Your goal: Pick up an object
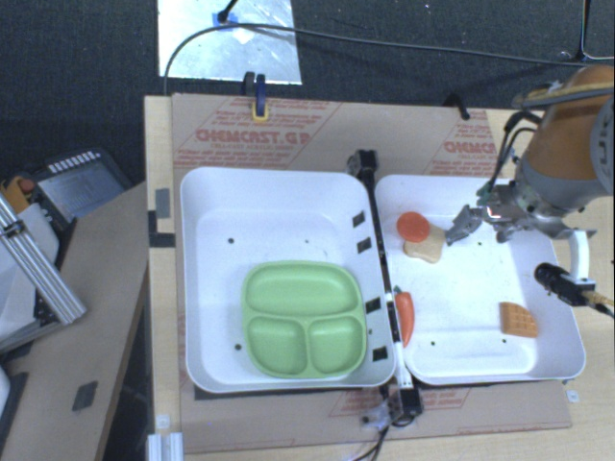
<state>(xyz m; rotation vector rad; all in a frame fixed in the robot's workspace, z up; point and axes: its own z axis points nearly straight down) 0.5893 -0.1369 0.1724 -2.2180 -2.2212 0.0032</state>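
Sitting in the right bin (pixel 553 353), near its back-left part, the beige piece (pixel 426 249) is the object we are taking as the most likely target, bc it is the one nearest to our gripper (pixel 465 225). It is lying just beside a round orange-red piece (pixel 413 225), which is touching it or almost touching it from the back-left; we cannot tell which. From our gripper the beige piece is lying to the view's left and a little toward the front, very close, w/ the dark fingertips pointing at it. Its long axis, as far as we are seeing, is running roughly left to right, so about in line w/ our approach from the right. We cannot tell if the tips are already touching it. Nothing is visibly sitting between the fingers, so we are not holding anything in our judgement. The fingers are looking slightly spread, not pressed together.

Going outward, a waffle-like orange piece (pixel 519 320) is lying near the front-right of the same bin, well apart from the gripper. A red elongated piece (pixel 405 317) is lying along the left wall of this bin, near the divider. In the left bin (pixel 216 200) a green divided tray (pixel 304 317) is resting toward the front.

We are judging the task as not yet done.
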